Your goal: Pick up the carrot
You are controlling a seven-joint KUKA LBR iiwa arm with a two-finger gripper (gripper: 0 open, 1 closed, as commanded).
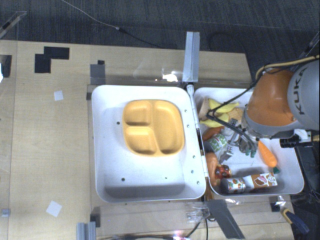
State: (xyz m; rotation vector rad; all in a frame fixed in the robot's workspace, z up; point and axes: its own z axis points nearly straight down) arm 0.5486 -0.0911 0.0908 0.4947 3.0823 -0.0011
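Towering nearest the lens: grey arm (pixel 290 104) with orange band, "KU" readable on its casing.
Reaches from the right over the right bin (pixel 298 184); pincer (pixel 239 143) low among the clutter, spread impossible to tell. Carrot (pixel 268 154) lying just right of the pincer. Labelled bottle (pixel 250 183) along the near wall, print unreadable. Yellow divided tray (pixel 152 126) in the left bin (pixel 107 149) on the counter (pixel 45 154).

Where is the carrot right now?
The carrot lies in the right-hand bin, near its right side, just below the arm's orange band and above a bottle.
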